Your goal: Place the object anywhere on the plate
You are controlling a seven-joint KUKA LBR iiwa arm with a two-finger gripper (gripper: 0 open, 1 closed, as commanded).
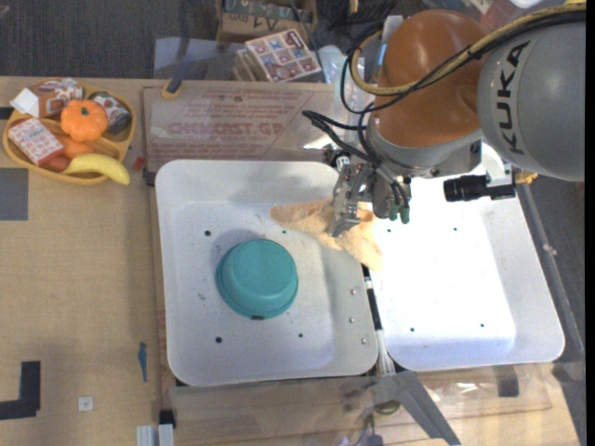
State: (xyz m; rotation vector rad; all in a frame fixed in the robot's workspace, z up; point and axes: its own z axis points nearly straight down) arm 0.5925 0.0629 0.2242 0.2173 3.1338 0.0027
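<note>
Centrally, the arm (483,91) reaches in from the upper right, wrist bent downward; its gripper (349,214) points down over a tan cloth (358,240), fingers closed on it. The teal plate (257,278) lies lower left, apart

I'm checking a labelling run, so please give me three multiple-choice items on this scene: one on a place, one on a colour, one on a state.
1. Where is the plate?
A. left bin
B. right bin
C. on the bench outside both bins

2. What colour is the plate?
A. red
B. teal
C. black

3. How does the yellowish object lie?
A. on the plate
B. at the seam between the bins, under the gripper
C. in the fruit bowl

Answers:
1 A: the plate sits in the left bin, not the right bin.
2 B: its surface is teal.
3 B: the yellowish object lies by the gripper, apart from the plate.
</note>
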